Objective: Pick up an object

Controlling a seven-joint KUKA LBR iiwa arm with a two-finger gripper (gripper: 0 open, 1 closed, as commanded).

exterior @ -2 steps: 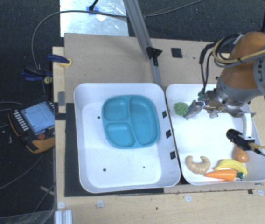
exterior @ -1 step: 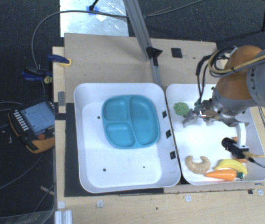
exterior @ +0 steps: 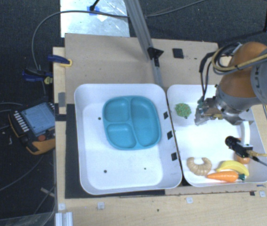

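1. In the right bin (exterior: 190, 145), you have the gripper (exterior: 202, 115) low over the upper half, just right of the green broccoli-like piece (exterior: 183, 109). Nothing shows between its fingers, so log it as holding nothing; whether it stands wide or narrow, you cannot tell from this slant.
2. Candidate objects: the broccoli piece near the bin's upper-left corner; the croissant (exterior: 199, 165), carrot (exterior: 223, 176) and banana (exterior: 234, 167) bunched along the lower wall, touching or nearly so.
3. Judgement: the gripper sits where it does because the broccoli piece is the nearest and stands alone, an easier target than the crowded trio.
4. The left bin (exterior: 89, 164) carries a blue divided plate (exterior: 131, 122), well apart from the arm.
5. Hard to read: the wrist bulk hides the bin's right side; a dark fitting (exterior: 237, 147) on the arm blurs against the banana's end. Fingertip contact with the bin floor is not resolvable.
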